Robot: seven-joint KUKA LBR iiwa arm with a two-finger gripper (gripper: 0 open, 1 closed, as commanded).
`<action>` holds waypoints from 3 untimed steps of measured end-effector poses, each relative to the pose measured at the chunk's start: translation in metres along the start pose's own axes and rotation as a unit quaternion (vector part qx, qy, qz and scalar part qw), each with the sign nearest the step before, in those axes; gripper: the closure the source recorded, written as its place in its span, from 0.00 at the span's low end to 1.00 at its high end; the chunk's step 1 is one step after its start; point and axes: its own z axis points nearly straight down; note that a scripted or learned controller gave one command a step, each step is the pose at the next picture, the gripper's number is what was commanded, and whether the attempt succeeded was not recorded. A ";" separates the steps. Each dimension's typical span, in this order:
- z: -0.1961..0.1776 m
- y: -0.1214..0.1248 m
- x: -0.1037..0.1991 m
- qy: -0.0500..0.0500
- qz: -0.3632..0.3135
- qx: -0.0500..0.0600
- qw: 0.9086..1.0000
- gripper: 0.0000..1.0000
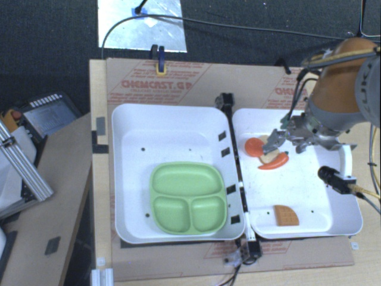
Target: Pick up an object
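In the right bin (309,231), a round orange-red piece (254,146) lies near the left wall. A curved red strip (274,163) sits just right of it, with a small pale piece (268,157) between them. A brown bread-like wedge (286,215) rests near the bin's front. My gripper (276,142) reaches in from the right and hangs low directly over the pale piece, beside the orange-red one. Nothing shows as held.
The left bin (128,159) holds a green divided plate (187,196) towards its front. A black-clipped divider (233,159) separates the two bins. The grey arm with its orange band (342,82) covers the right bin's back right.
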 end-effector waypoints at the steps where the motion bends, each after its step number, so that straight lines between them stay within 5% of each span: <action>1: -0.004 0.002 0.000 0.000 0.000 -0.004 1.000 0.00; 3: 0.101 0.001 -0.011 0.000 0.001 -0.001 1.000 0.00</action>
